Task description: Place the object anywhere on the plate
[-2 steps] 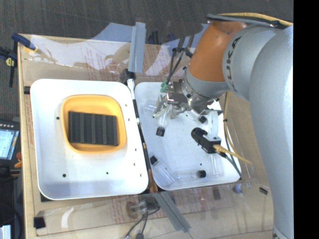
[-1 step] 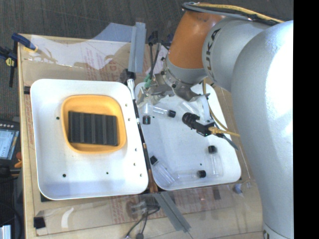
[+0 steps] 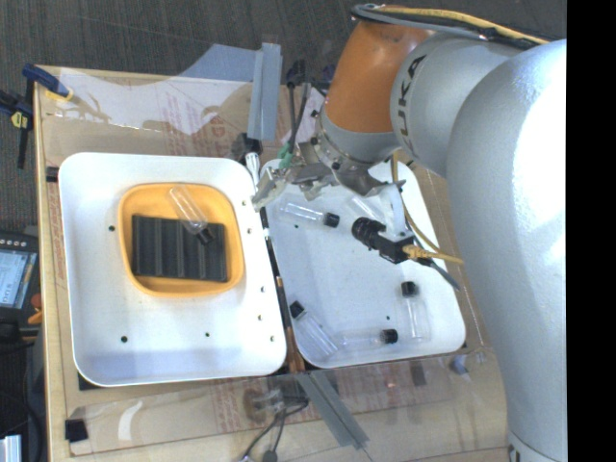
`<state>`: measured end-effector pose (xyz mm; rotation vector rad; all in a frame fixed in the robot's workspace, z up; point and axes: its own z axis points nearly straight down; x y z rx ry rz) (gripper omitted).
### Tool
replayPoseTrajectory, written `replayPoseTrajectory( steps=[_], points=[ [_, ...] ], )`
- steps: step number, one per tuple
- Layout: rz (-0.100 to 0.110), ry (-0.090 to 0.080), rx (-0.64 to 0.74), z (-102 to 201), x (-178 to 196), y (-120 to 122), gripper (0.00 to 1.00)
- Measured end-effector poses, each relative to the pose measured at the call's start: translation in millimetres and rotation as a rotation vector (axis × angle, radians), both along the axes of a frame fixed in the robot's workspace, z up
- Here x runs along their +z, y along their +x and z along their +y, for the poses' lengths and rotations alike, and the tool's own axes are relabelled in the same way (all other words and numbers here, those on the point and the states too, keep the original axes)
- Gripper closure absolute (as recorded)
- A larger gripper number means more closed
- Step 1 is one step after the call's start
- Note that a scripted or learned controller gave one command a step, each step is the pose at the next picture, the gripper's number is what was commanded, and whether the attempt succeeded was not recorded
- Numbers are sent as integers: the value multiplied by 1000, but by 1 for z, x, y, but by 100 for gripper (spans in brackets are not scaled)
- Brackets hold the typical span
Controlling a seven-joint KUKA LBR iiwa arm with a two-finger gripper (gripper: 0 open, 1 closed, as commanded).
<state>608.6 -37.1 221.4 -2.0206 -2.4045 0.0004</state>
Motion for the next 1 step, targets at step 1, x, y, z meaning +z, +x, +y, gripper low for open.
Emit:
replayPoseTrajectory(
  steps=[1],
  points=[
    [1,1,41,13,-30,36,0]
  ],
)
